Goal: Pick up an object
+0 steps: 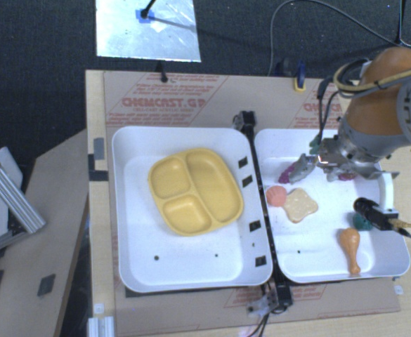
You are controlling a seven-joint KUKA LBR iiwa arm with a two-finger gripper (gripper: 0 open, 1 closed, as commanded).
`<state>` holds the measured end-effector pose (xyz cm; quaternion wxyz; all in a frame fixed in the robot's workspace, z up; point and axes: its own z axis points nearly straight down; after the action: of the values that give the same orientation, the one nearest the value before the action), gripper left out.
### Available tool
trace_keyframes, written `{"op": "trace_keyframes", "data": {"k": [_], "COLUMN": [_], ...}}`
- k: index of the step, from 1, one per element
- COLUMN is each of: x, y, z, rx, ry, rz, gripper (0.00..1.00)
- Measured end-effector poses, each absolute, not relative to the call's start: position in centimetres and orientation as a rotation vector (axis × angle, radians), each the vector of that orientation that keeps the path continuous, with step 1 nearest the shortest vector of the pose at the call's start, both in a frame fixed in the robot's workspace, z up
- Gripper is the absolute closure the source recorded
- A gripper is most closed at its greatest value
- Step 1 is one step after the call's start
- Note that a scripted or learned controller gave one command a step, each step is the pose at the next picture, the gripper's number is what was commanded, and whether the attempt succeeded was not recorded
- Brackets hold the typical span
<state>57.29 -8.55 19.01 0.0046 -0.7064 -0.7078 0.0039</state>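
Camera view, looking down on the tabletop (57, 209): the arm's tool (302, 168) is low over the far left part of the right bin (317, 251), right beside a small purple piece (288, 173). Honestly can't tell whether the tool is spread or pressed together, it's a grey blur at this angle. I wouldn't say it's got hold of anything. The purple piece might be touching it, hard to call.

Other stuff in that bin: a pink round thing (276, 196) just on the near side of the purple one, a beige toast-shaped slice (300, 205) touching or nearly touching it, and a drumstick (350, 248) at the near right. The left bin (184, 258) holds a yellow divided plate (194, 190), well apart from the action.

If the purple piece is the target, I'd say the trick is getting centred over it before closing. It sits near the bin's left wall, so an off-centre pinch would probably just nudge it away. Come straight down, straddle its narrow side, close, lift slowly. The toast slice looks like a decent backup, since it's flat and mostly in the open.
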Motion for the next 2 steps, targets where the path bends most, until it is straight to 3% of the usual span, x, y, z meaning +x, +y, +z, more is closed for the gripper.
{"op": "trace_keyframes", "data": {"k": [1, 2], "x": [57.6, 57.2], "y": [-8.5, -8.9], "z": [19.7, 15.4], "rx": [-2.218, -2.219], "ry": [-2.226, -2.221], "rz": [-0.002, 0.001], "gripper": [0.00, 0.00]}}
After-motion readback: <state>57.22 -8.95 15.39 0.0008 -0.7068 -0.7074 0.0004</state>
